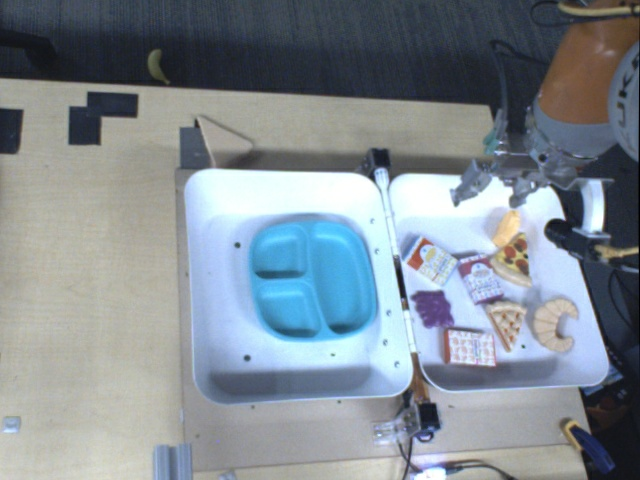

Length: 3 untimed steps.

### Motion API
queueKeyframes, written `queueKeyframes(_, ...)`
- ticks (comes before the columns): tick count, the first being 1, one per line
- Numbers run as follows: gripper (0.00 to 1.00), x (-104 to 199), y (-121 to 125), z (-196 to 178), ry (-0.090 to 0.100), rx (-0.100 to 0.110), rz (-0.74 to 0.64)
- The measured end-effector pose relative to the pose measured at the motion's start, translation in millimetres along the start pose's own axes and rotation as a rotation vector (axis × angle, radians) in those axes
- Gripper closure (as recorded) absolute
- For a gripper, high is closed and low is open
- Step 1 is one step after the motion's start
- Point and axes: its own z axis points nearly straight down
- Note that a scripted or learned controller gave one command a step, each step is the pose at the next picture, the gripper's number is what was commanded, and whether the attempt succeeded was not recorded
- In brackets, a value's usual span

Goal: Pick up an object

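Overhead slanted view of a pale wooden worktop bearing two shallow white bins side by side. The left bin contains a blue three-compartment tray, lying flat near the bin's centre. The right bin contains the loose objects, all clustered in its middle and near half: a small carton with a red top; a purple-and-white packet; a purple grape-like cluster; a red-and-white box; two pizza-slice toys, one upper and one lower; a tan croissant-shaped piece; and a yellow-orange piece at the far right of the group.

The arm (grey, with an orange band above the wrist) enters from the right and hangs over the far right part of the right bin. The pincer is released: its two fingers are spread apart, one toward the bin's bare far floor, the other just above the yellow-orange piece, with nothing between them. All objects lie on the bin floor. A black clamp sits at the far end of the seam between the bins, and dark tape patches mark the worktop's far left.
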Motion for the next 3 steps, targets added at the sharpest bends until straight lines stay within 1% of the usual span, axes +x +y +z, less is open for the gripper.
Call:
queueKeyframes(1, 0.0, -35.6, -24.9, 134.7, -0.002, -0.01, 0.002)
queueKeyframes(2, 1.0, -34.4, -23.4, 123.5, -0.002, -0.014, 0.0)
queueKeyframes(3, 0.0, -34.4, -23.5, 123.7, -0.002, -0.014, 0.0)
